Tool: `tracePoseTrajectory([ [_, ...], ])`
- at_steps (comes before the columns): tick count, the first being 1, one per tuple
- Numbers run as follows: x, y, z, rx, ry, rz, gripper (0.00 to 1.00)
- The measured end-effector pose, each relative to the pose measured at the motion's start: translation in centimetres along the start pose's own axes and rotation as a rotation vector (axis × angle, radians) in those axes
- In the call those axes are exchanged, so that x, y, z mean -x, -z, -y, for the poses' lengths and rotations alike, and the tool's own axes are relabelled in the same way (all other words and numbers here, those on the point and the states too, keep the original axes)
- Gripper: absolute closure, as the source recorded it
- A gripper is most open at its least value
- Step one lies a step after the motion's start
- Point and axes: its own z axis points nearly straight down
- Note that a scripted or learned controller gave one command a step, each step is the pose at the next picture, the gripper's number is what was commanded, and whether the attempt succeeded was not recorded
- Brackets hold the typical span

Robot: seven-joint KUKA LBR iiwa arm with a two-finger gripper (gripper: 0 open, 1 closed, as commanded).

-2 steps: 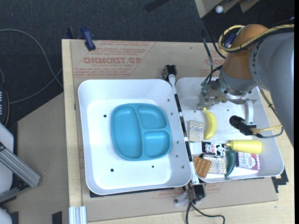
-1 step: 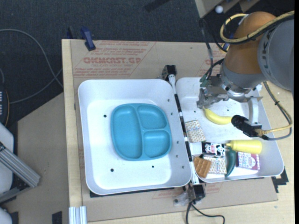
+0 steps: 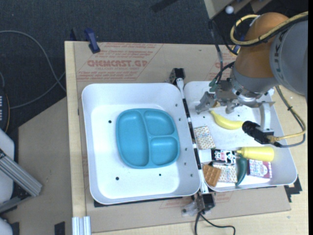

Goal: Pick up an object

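1. Well to the left of the pincer (image 3: 215, 102), the table (image 3: 73, 131) carries a board printed in red; "CHEMCAST GP" reads on it (image 3: 117, 62), with smaller lines too fine to make out.
2. Left of the pincer, the left bin (image 3: 98, 180) holds a blue divided plate (image 3: 146, 137), apart from the arm.
3. The pincer hangs low over the far end of the right bin (image 3: 288, 173). Whether it is apart or together I cannot tell; nothing is seen clamped in it.
4. Just below and right of the pincer lies a banana (image 3: 227, 122), the nearest thing to take. Nearer the camera sit a patterned packet (image 3: 204, 137), a yellow bottle (image 3: 257, 153), a green pepper-like piece (image 3: 242, 170) and small printed cartons (image 3: 222, 156); their labels are too small to read.
5. By my judgement the step in hand is the approach, with no lift begun. The next move calls for centring over the banana, descending to it and closing across its narrow width.
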Motion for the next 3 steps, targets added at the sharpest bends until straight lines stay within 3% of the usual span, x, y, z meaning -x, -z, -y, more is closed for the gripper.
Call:
tracePoseTrajectory([
  [1,7.1,-7.1,-6.5,0.001,-0.001,0.002,0.0],
  [2,4.8,-9.7,-2.1,-0.002,-0.001,-0.001,0.0],
  [3,4.7,-8.6,-2.2,0.001,-0.001,0.0,1.0],
])
